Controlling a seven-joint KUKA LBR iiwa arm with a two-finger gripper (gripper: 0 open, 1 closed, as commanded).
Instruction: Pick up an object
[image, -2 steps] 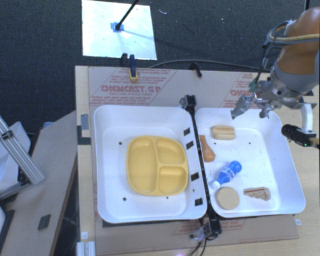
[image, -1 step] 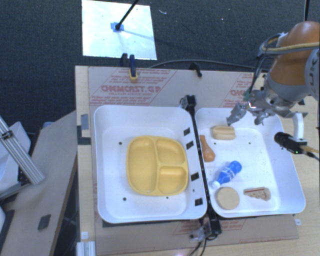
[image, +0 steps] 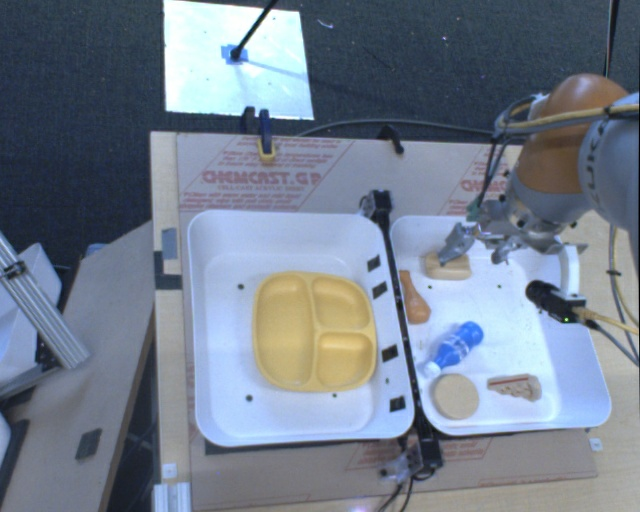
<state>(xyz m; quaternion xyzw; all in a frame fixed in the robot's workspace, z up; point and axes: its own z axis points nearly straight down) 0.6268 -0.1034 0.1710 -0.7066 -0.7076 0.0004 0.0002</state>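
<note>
The gripper (image: 478, 243) hung spread wide over the right bin (image: 590, 385), its left finger seemingly touching the tan block (image: 447, 266) at the bin's eleven o'clock, gripping nothing.

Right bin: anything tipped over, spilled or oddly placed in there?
The blue plastic bottle lies on its side at a slant, cap toward the divider. No spill is visible. The other items lie flat.
</note>
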